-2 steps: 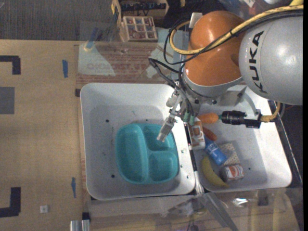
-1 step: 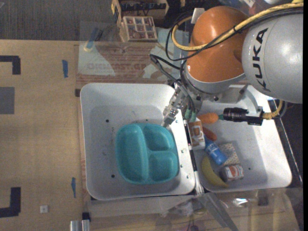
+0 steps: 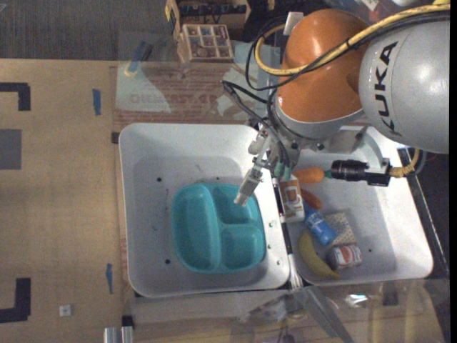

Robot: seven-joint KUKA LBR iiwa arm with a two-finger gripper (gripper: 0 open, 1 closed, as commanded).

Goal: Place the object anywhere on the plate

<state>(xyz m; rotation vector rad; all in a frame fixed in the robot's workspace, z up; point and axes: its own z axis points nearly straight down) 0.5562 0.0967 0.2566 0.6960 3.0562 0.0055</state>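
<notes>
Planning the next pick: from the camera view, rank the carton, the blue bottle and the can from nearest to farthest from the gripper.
From the gripper over the plate:
1. Carton, at the right bin's left edge.
2. Blue bottle, further right and lower.
3. Can, lowest, beside the banana.

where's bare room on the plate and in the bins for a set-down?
The teal plate has all three compartments bare; the gripper hangs over its upper right one. The left bin floor is free left of and above the plate. The right bin is crowded at its left by banana, cans and bottle; its right half is bare.
</notes>
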